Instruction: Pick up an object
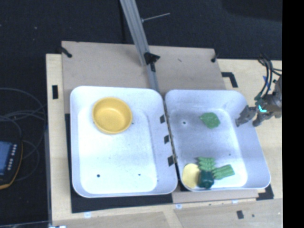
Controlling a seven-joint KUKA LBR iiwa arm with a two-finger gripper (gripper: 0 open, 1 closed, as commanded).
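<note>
Tool (pixel 248 118) at right bin's (pixel 247 148) right rim, finger state unclear, yellow bowl (pixel 112 115) in left bin (pixel 118 175), green lump (pixel 209 120) mid-right bin, green and yellow pieces (pixel 206 173) clustered at near edge

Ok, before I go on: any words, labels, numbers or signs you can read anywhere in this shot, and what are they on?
None can be read.
The handheld screen at the left edge glows blue, but whatever it displays is too small and blurred to read.
The yellow bowl, the green things and both white bins carry no visible print.
</note>
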